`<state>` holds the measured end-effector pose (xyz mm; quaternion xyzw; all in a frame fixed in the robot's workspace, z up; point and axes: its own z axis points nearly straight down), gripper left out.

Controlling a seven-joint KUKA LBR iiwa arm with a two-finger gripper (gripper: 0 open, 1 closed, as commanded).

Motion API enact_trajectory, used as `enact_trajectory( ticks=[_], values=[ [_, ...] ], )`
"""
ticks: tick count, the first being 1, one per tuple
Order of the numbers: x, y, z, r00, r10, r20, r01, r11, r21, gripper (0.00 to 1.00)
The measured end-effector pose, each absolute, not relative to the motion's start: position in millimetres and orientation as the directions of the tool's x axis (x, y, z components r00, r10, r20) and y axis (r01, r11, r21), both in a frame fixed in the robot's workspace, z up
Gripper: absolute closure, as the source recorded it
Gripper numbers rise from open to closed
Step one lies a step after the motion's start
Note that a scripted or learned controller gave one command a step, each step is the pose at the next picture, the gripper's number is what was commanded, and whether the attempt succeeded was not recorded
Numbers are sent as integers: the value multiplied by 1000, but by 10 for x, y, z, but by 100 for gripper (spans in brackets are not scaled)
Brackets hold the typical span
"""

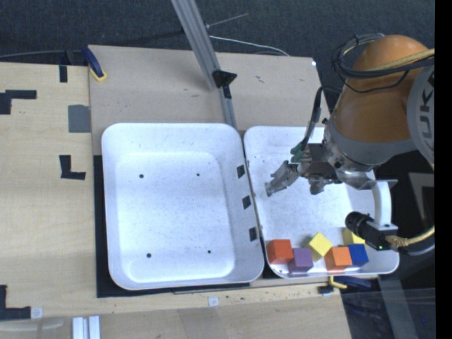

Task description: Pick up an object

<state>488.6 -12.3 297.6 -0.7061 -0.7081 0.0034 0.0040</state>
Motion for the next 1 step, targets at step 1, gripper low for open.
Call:
enact_trajectory(
  ticks=[1],
  values=[
    [4859,598,2030,-6,1000,1,1000,6,-11,0]
  ],
)
